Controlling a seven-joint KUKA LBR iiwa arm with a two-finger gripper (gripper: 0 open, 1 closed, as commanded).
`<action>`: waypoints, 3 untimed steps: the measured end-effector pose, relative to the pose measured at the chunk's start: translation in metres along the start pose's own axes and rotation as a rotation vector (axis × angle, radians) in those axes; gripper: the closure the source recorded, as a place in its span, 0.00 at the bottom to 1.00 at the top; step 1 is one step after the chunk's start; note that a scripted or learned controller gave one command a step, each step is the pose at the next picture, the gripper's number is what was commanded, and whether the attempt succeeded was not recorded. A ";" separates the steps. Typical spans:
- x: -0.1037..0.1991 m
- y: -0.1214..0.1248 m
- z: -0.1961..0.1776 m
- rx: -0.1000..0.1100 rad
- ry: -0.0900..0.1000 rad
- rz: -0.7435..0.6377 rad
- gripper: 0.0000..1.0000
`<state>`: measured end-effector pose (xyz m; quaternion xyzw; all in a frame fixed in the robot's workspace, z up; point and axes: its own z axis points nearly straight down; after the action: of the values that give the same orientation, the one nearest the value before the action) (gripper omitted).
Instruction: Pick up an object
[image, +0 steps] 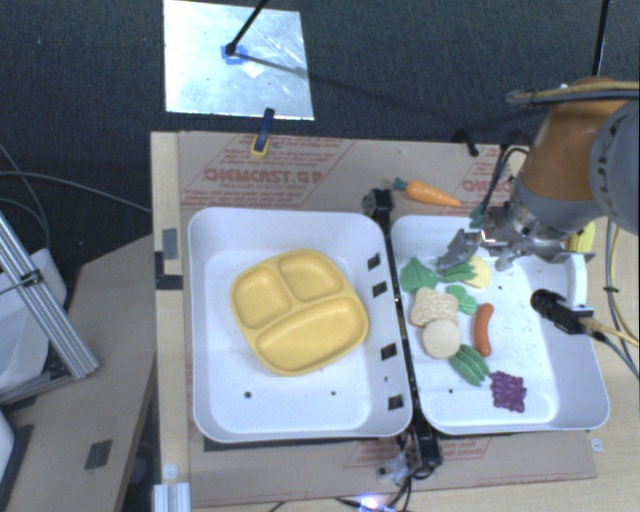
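Gripper (478, 252) hangs low over the right bin (570, 400), fingers spread and nothing between them, just above a green leafy piece (458, 270). Crowded below lie a lettuce leaf (416, 273), a bread slice (433, 305), a sausage (483, 328), a pale ball (441, 338), perhaps an egg, and grapes (508, 391). Outside the bin lies a carrot (428, 193); the yellow divided plate (298, 310) fills the left bin (215, 400).

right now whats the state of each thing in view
gripper: low over the right bin's far end, above the green food
yellow plate: upright in the left bin, nothing in its compartments
carrot: lying outside the bins
sausage: lying in the right bin
grapes: lying in the right bin's near corner
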<state>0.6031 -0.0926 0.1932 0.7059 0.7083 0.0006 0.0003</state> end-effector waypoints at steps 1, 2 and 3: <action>0.059 -0.052 -0.050 -0.001 0.003 -0.006 0.00; 0.116 -0.064 -0.107 -0.006 0.002 -0.008 0.00; 0.112 -0.064 -0.114 -0.004 0.001 -0.005 1.00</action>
<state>0.5390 0.0192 0.3076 0.7042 0.7099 0.0023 0.0013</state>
